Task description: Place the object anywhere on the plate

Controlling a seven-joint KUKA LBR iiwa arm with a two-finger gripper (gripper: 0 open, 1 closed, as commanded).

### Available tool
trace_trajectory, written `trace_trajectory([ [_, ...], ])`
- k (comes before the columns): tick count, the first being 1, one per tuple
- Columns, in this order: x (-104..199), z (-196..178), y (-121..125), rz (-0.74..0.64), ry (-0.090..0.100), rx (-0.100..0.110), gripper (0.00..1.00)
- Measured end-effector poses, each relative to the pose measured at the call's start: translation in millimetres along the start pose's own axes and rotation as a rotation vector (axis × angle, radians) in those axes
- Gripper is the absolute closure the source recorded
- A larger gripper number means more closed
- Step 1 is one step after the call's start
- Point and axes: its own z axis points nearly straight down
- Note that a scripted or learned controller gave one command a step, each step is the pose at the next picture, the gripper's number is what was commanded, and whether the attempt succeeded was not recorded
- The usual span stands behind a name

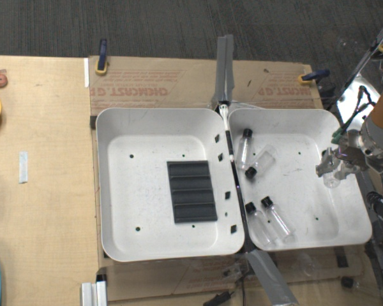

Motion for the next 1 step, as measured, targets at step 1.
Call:
trace_trajectory([
  [1, 80.9, 25.9, 38.4, -0.121, 0.000, 0.000, 1.00],
])
